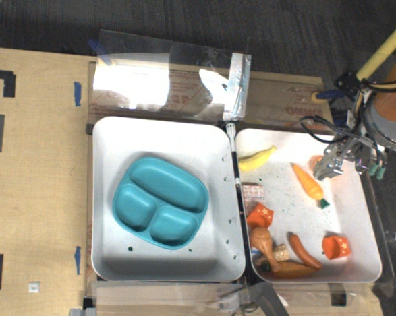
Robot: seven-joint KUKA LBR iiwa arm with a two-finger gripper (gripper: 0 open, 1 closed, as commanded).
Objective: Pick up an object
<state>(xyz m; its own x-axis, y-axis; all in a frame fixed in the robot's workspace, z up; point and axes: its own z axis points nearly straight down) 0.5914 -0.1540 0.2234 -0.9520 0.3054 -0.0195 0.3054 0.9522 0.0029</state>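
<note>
Dark carpet surrounds the pale wooden tabletop (33, 196), which carries two shallow white plastic bins side by side. Largest of the contents is the teal three-compartment plastic plate (160, 202), lying alone in the left white bin (111, 138). Over the far right corner of the right white bin (370, 260) hangs the grey arm's metal claw (331, 164), just above the bin floor. Whether it is released or clenched cannot be told from this angle, and nothing is seen between its tips.

Smaller things are scattered in the right bin: a brown toy drumstick (262, 241) and a reddish-brown toy sausage (302, 250) near the front wall, a yellow toy banana (257, 158) at the far left corner, an orange toy carrot with a green tip (308, 182) just beside the claw, and an orange-red pepper-shaped toy (336, 247) toward the front right.

Judging by this, the step in hand is the approach, with nothing lifted yet. The carrot looks the likeliest target; the next move calls for a small shift toward its middle, a descent, and a closing across its narrow width.
</note>
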